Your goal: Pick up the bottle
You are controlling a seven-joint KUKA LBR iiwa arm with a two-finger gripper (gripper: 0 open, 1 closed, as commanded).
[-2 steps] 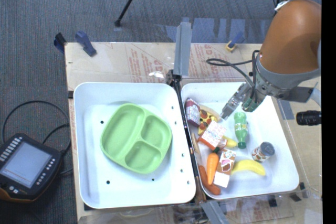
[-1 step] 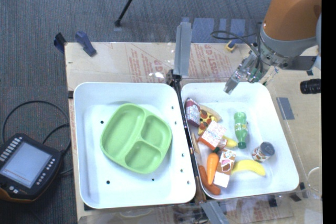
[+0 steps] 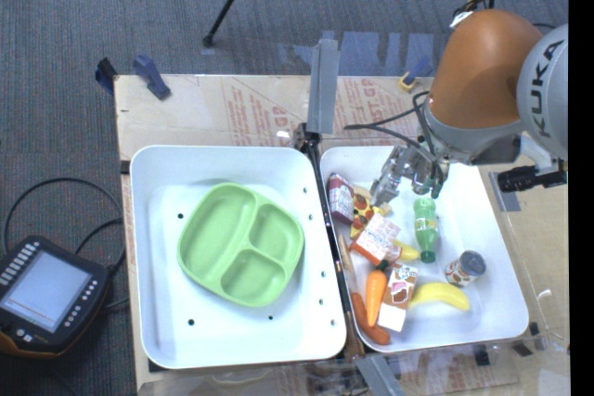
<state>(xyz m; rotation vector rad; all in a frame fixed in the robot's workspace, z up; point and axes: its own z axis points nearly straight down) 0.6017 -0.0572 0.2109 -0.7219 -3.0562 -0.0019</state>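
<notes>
**A:** Looking down from the camera above, is the bottle picked up yet?

**B:** No. The green bottle lies flat in the right bin, near the middle. Nothing is lifted. The gripper hangs just above it, at about eleven o'clock from the bottle. I cannot tell if its jaws are apart or closed, and I see nothing between them.

**A:** So what is left?

**B:** I think all of it: come down, grab, lift.

**A:** What is the bottle like?

**B:** Long, round and shiny, like smooth plastic. It may roll.

**A:** What lies around it?

**B:** A curved yellow banana at six o'clock, a small round can at four o'clock, a pointy orange carrot at seven o'clock, and a flat red box at nine o'clock, close by.

**A:** And the other bin?

**B:** The left bin holds a smooth green plate with three parts
</notes>
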